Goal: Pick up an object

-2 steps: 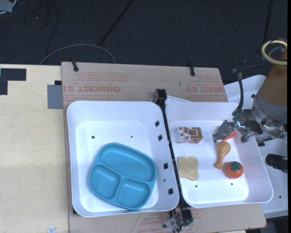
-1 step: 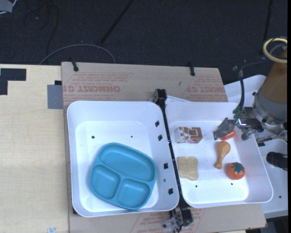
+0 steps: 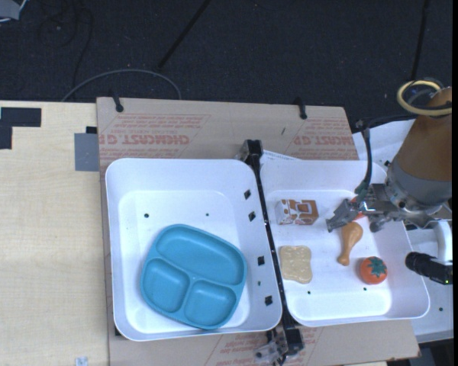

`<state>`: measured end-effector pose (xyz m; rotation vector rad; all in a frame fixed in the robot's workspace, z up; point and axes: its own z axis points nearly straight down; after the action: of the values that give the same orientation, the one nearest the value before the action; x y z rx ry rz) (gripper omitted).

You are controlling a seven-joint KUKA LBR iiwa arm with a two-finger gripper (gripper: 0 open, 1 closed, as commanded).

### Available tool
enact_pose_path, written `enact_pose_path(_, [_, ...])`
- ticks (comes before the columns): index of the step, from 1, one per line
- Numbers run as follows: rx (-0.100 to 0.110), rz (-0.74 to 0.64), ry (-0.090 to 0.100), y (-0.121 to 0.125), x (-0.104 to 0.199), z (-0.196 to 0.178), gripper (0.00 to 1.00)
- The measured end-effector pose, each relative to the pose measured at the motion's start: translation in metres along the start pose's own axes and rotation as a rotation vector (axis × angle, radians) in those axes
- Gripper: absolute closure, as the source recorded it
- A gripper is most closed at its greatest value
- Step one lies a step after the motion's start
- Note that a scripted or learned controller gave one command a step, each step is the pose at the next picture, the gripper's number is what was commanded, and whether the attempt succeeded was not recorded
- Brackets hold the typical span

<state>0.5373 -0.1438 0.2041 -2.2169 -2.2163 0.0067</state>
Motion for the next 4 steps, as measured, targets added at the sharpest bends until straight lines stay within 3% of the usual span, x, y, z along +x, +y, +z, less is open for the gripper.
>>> enact_pose_path(2, [-0.001, 0.0, 0.001, -0.009, 0.005, 0.091, 0.0])
enact_pose_path(3, [-0.002, 0.004, 0.0, -0.009, 0.003, 0.079, 1.0])
enact_pose_path(4, [-0.01, 0.005, -0.003, -0.005, -0.007, 0.028, 1.0])
